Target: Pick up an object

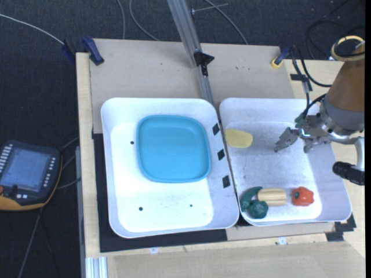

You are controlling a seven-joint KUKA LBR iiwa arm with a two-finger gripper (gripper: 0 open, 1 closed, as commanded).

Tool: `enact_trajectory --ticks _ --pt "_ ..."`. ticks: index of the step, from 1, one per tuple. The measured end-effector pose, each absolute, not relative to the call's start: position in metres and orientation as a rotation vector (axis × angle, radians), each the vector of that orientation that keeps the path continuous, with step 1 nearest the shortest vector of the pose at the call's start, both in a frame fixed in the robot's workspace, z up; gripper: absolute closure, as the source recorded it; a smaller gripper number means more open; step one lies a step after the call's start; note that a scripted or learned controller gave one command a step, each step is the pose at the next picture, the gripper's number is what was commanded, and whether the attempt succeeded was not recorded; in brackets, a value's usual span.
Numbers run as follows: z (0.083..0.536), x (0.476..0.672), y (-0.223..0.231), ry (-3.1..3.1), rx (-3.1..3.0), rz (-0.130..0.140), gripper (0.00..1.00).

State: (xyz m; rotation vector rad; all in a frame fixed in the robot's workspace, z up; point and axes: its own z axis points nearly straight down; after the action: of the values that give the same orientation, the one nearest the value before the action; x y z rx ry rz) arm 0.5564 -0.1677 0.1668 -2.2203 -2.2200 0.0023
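Dark green vegetable toy [254, 203], tan cylindrical block [272, 197] and red pepper toy [302, 196] at right white bin's [324, 213] 6 o'clock edge. Two-finger gripper [295, 139] above bin centre, fingers spread, holding nothing.

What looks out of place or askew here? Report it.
Nothing looks spilled or damaged. The square blue plastic plate lies flat in the left white bin; the small items cluster along the right white bin's near edge, with one pale yellow piece apart.

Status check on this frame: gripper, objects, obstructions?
Gripper open, holding nothing, above right bin. Yellow piece to its left; green item, tan block, red item along near edge. Nothing blocking.
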Motion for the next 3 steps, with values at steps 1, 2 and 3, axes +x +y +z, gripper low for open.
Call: enact_trajectory --ticks 1,2,3 --pt "0.121 0.550 -0.162 -2.220 -2.219 0.002 0.00" --pt "0.133 0.551 -0.162 -2.223 -2.222 -0.002 1.00" --pt "0.176 0.551 -0.167 -2.224 -2.224 -0.003 1.00"
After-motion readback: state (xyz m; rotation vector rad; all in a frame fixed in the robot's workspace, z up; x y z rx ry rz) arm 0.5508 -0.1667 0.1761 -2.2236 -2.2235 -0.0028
